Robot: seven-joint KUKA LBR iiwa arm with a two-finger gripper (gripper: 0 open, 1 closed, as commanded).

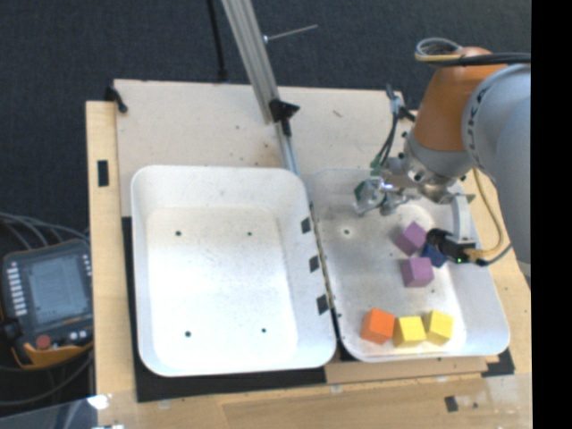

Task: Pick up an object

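The claw (371,193) hangs over the upper part of the right bin (353,266), at about twelve o'clock within it. Its tip is a small metallic blur — the robot's own wrist hides part of it — so how wide it stands, or whether it has anything, cannot be told.

Nearest to it, toward four o'clock, lies a purple block (412,238), with a second purple block (417,271) just below and a dark blue piece (435,254) tucked between them at their right side. Along the bin's six o'clock edge sit an orange block (378,325) and two yellow blocks (411,331) (440,326) in a row, touching or nearly so.

These look like small, light cubes, probably foam or wood: stiff enough to squeeze, not fragile, and unlikely to slip. A grip across two opposite flat faces would suit.

The upper purple block has open floor on its nine o'clock side, so it seems the easiest target; the blue piece crowds its other side. The row of three leaves no gap for a finger between neighbours. The left bin (223,266) lies at nine o'clock, well apart.
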